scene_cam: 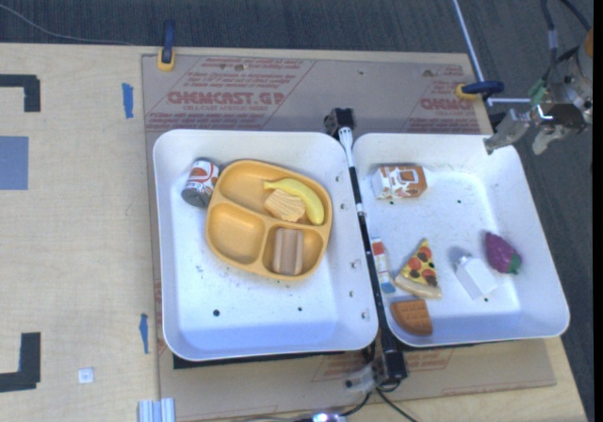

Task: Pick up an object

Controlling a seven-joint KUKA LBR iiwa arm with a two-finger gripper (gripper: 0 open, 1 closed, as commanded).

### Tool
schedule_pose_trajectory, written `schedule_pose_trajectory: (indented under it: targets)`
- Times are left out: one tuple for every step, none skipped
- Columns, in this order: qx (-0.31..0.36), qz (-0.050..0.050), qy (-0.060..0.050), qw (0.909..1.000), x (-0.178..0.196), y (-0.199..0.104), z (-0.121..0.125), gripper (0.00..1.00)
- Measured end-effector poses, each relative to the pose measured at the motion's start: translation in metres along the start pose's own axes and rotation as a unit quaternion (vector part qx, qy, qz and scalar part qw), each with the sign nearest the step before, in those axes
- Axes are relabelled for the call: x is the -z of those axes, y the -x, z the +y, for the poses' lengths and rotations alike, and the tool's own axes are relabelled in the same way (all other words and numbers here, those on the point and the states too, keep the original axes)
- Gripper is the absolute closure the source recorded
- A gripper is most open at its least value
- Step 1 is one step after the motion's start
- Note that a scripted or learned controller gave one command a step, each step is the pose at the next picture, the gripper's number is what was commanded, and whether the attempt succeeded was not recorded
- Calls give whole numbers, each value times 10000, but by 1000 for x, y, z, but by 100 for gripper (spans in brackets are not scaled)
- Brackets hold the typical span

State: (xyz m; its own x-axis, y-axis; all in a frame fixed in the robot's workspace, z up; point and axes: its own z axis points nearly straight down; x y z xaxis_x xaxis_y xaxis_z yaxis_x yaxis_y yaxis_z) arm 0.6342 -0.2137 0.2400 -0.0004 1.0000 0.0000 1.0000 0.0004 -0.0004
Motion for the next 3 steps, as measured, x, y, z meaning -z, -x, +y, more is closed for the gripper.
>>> schedule_pose_trajectory:
  targets:
    - [4,-6,16,10000,-140,-31,2,0]
    - [-3,-19,54,10000,-151,-70,-65,0]
    - [-2,-24,77,10000,-150,-118,-108,0]
